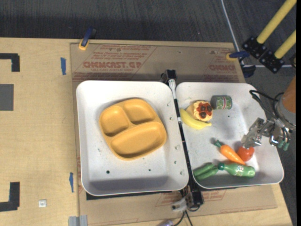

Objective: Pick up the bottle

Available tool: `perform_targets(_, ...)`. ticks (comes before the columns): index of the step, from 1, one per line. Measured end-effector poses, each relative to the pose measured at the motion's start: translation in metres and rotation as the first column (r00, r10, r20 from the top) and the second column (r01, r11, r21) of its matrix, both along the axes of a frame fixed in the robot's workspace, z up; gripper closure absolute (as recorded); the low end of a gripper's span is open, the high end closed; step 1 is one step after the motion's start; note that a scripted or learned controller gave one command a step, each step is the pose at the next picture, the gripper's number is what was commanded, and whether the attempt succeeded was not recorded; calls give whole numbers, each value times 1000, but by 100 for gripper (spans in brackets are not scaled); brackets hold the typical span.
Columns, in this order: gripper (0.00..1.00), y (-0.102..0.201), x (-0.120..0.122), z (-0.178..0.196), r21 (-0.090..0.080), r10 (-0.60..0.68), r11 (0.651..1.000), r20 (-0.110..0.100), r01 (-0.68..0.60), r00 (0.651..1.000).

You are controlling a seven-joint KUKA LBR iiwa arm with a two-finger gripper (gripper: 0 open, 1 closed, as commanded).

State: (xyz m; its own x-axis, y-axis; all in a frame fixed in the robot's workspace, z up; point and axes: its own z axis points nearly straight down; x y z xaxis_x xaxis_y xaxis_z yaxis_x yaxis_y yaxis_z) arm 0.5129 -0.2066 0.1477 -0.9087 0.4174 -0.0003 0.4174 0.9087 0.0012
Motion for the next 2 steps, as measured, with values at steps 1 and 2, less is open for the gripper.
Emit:
perform_targets(1,100,-17,77,67,-3,216,976,6,-216,976)
perform_targets(2,100,18,123,9,-4,436,900,6,-436,900)
